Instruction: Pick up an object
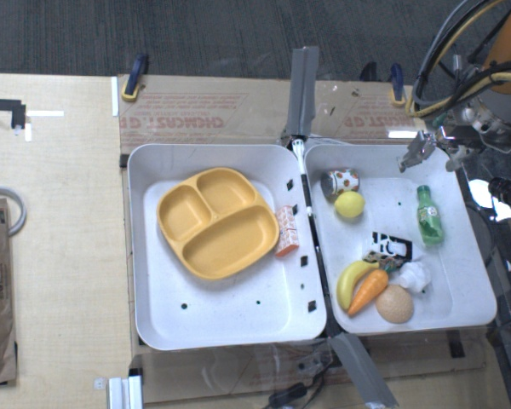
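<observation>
Camera view from above the worktop (pixel 60 228) shows two white bins set side by side, the sorting apparently arranged so that pickable items crowd one bin while the other stays largely free as a drop zone. The left bin (pixel 153 313) carries a yellow divided plate (pixel 217 221) near its centre and a small orange packet (pixel 287 231) at the plate's 3 o'clock, against the dividing wall. The right bin (pixel 468 305) holds the candidates: a small patterned cup (pixel 342 181) at 11 o'clock with a yellow ball (pixel 349 204) touching just below it, a green bottle (pixel 428 216) lying at 2 o'clock, a black-and-white item (pixel 390 247) near the centre, and a cluster at 6 o'clock of banana (pixel 352 283), carrot (pixel 369 290), a tan egg-like object (pixel 394 304) and a crumpled white piece (pixel 415 276). The arm (pixel 494 75) hangs over the right bin's 1 o'clock corner, cables looping above, its claw (pixel 434 147) raised over the rim with nothing seen in it; whether the claw is spread or closed cannot be told at this size. Nothing is picked up yet, and the green bottle lies nearest.
</observation>
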Robot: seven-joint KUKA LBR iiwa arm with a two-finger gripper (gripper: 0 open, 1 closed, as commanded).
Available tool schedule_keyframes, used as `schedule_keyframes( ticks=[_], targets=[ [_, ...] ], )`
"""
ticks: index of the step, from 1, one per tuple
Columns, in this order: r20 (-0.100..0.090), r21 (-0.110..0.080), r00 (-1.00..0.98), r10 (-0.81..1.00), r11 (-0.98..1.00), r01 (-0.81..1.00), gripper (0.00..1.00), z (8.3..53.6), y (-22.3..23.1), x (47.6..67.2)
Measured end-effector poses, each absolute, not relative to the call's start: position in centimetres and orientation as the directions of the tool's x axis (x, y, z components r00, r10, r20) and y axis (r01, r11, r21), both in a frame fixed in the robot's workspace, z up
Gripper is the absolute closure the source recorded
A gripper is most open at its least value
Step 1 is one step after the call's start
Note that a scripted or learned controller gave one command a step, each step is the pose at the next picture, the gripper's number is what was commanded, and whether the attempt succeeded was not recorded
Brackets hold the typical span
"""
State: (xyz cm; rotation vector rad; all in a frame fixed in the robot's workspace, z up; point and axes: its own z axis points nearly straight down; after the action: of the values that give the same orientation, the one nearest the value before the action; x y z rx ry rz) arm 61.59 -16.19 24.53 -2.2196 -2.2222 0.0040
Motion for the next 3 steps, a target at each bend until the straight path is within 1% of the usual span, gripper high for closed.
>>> schedule_keyframes(
  ticks=[1, 2, 3],
  targets=[
    [-0.002, -0.002, 0.044, 0.999, -0.044, 0.999, 0.00, 16.3, -20.6, 60.4],
    [0.002, -0.002, 0.030, 1.000, -0.030, 1.000, 0.00, 10.2, -20.9, 62.8],
    [-0.002, 0.000, 0.028, 1.000, -0.028, 1.000, 1.00, 11.2, -21.0, 62.8]
  ],
)
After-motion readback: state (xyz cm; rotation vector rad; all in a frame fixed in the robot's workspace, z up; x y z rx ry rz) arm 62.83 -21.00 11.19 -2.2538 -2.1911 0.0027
